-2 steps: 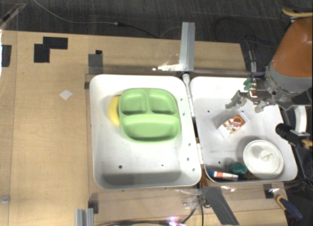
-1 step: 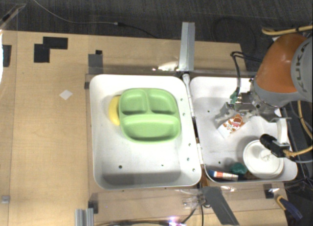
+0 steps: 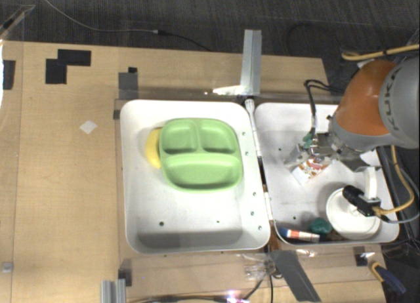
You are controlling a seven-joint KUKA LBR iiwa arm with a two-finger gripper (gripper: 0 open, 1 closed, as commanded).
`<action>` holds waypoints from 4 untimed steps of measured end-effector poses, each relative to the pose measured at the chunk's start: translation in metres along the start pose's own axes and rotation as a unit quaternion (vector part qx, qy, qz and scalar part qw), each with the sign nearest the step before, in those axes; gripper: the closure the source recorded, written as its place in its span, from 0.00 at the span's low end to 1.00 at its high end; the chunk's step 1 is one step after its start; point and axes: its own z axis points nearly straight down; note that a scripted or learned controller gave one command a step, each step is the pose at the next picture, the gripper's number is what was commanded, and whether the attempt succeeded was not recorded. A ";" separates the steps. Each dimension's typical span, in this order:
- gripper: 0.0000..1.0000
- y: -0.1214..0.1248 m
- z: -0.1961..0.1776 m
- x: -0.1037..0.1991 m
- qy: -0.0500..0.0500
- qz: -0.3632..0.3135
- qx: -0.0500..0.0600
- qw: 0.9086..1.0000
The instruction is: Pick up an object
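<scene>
On the tan tabletop [image 3: 59, 183], two shallow white bins sit side by side, and the metal divider rail [image 3: 257, 164] between them serves as the landmark here. Left of the rail, the left bin [image 3: 190, 229] holds a green sectioned plate [image 3: 199, 153] lying flat in its upper half, with three compartments facing up. A yellow object [image 3: 152, 149], mostly hidden, peeks out from under the plate's edge on the side farthest from the rail. Right of the rail, the right bin [image 3: 279, 190] carries several things: a small crumpled packet with white and reddish print [image 3: 310, 165] lies in its middle, a marker with an orange-red end [image 3: 298, 234] rests along the near wall close to the rail, a teal object [image 3: 321, 225] sits just beside that marker, and a white round container [image 3: 351, 215] stands farther from the rail in the near corner. The grey arm with its orange band [image 3: 364, 101] reaches in from the far side, and the tool [image 3: 315, 145] hangs right over the crumpled packet, seemingly touching it; whether it is open or closed, or grips anything, cannot be told from this angle.
</scene>
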 end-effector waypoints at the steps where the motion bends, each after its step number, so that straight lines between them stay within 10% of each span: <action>1: 0.00 0.050 0.006 -0.005 -0.003 -0.024 -0.010 1.000; 3: 0.00 0.085 0.008 -0.041 -0.002 -0.073 -0.008 0.997; 4: 0.00 0.098 -0.056 -0.053 0.004 -0.211 0.008 0.977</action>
